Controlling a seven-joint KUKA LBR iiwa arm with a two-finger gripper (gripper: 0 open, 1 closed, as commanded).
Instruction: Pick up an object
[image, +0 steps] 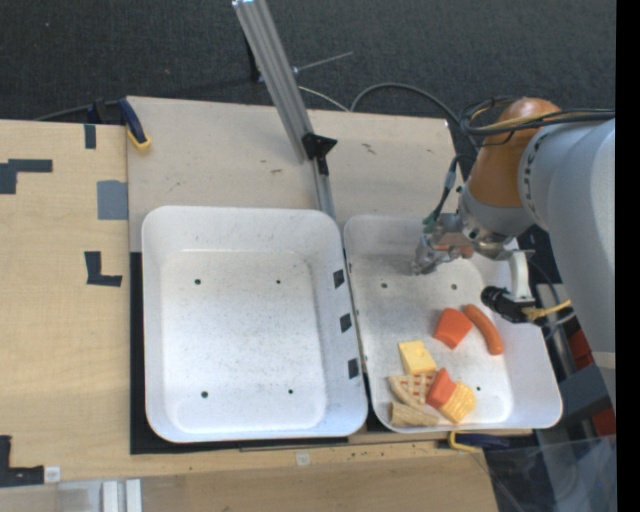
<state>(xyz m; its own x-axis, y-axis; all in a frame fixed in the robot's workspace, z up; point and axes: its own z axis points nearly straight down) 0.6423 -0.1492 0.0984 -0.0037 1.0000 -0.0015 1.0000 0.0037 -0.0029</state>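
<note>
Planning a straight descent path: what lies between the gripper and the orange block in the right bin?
Bare white bin floor; in the camera view nothing sits between the gripper and the orange block in the right bin.

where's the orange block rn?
In the right bin, right-of-centre: the orange block lies just left of the carrot and up-right of the yellow block.

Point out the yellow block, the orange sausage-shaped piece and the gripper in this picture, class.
yellow block (416, 356): camera view, middle of its top face.
orange sausage-shaped piece (483, 329): camera view, middle of its length.
gripper (427, 262): camera view, at its fingertips, above the right bin's far end.
</note>
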